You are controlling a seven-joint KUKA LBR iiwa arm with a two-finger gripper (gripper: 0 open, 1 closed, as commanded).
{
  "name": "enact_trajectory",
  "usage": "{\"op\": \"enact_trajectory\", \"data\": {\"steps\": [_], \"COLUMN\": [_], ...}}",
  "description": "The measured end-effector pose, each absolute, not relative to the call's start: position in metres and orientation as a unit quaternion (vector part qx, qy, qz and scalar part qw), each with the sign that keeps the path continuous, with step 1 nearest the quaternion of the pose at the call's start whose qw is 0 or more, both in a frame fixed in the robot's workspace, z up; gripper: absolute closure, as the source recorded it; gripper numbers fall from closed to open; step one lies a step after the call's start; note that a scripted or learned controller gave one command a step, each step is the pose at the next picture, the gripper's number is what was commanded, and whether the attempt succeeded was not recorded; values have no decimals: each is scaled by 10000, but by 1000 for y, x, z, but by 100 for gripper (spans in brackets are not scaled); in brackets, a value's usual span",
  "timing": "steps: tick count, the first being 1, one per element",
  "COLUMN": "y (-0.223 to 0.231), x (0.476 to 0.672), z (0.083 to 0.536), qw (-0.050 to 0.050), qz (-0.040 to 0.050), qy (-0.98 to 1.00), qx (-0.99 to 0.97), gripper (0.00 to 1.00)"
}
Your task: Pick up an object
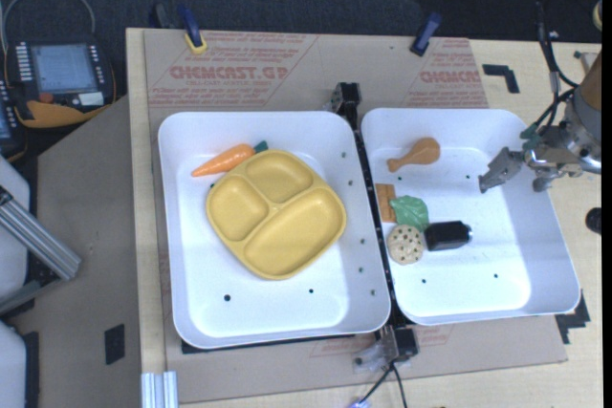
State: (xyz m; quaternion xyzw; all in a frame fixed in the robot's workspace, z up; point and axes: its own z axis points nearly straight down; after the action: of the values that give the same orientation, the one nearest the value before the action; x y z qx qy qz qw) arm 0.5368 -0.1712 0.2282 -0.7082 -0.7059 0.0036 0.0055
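Cardboard-topped bench (287, 62) carries two shallow white plastic bins: the left bin (182, 205) holds a yellow three-section plastic plate (277, 215) with an orange toy carrot (222, 160) at its upper edge. In the right bin (535, 244), the grey two-finger gripper (521, 172) hovers with fingers spread, pinching nothing. A tan toy drumstick (416, 153), green toy leaf (409, 209), black block (447, 235) and round speckled cookie (405, 245) lie well to its left.

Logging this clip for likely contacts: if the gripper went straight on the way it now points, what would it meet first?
The gripper points left and slightly down over the right bin. The bin's bare floor looks nearest in that line, with the toy drumstick beyond if it stays level. Depth is unclear from this single slanted view.
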Motion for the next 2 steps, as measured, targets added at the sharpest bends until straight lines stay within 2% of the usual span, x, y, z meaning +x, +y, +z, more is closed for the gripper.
{"op": "enact_trajectory", "data": {"steps": [1,2], "y": [-171,-166], "x": [540,532], "z": [235,174], "qw": [-2,40], "qz": [0,19], "qy": [-7072,-7070], "qx": [-7070,-7072], "gripper": [0,0]}}
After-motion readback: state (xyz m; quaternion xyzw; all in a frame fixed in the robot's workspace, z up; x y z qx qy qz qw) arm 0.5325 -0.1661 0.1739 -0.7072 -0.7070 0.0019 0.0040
